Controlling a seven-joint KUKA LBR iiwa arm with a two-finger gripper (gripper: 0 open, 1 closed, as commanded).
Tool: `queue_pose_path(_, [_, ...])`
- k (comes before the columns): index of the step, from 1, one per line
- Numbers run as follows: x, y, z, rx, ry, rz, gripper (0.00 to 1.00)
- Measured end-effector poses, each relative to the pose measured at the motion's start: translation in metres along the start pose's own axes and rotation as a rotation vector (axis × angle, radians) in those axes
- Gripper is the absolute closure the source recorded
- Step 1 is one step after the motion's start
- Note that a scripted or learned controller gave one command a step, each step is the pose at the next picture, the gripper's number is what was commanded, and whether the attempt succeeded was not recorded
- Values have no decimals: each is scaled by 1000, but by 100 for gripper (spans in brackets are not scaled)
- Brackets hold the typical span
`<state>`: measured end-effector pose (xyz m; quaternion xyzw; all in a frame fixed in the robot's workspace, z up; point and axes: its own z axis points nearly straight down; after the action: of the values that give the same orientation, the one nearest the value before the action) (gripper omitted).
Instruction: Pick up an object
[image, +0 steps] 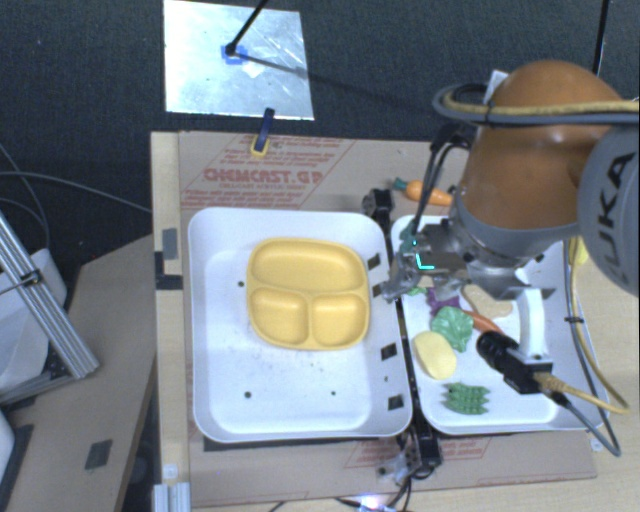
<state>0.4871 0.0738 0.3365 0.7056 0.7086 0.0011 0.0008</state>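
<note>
The scene is evenly and fairly brightly lit from above. Glare is seen on the foil sheet (238, 60) beyond the bench's far edge and on the arm's orange band (540, 120). Soft shadow is cast under the arm onto the right bin (560, 415). Fine detail is rendered grainy and slightly soft throughout.

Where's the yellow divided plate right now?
In the camera view, the yellow divided plate lies in the middle of the left white bin, away from the arm.
</note>
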Motion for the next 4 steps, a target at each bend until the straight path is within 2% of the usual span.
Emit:
queue_pose_path(1, [0,1,-11,-3,1,-5,100])
queue_pose_path(2, [0,1,-11,-2,0,-5,0])
queue_pose_path(3, [0,2,-22,-4,1,-10,100])
queue_pose_path(4, [0,2,-21,-4,0,-10,0])
